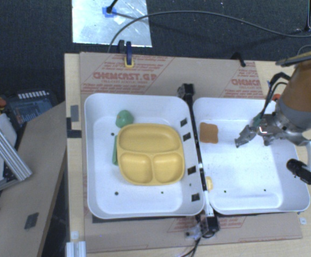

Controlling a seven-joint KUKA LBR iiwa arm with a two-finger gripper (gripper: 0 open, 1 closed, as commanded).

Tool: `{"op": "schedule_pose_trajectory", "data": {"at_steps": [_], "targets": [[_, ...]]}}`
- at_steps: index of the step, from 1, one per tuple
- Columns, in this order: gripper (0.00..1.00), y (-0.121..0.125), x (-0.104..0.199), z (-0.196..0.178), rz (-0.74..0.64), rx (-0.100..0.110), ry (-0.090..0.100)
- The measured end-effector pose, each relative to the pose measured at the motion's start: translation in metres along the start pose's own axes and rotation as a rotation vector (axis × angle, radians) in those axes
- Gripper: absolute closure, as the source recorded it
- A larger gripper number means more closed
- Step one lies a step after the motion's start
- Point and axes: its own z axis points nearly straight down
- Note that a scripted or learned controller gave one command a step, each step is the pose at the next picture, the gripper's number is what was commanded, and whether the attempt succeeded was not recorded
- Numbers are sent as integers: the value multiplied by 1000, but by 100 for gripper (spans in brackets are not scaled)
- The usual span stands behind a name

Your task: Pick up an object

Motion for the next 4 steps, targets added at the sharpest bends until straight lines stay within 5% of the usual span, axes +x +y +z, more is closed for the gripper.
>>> {"op": "schedule_pose_trajectory", "data": {"at_steps": [1, 3, 4], "targets": [[0, 3, 0, -5, -2, -11, -2], [0, 8, 0, 90, 0, -6, -1], [100, 9, -1, 76, 1, -11, -2]]}}
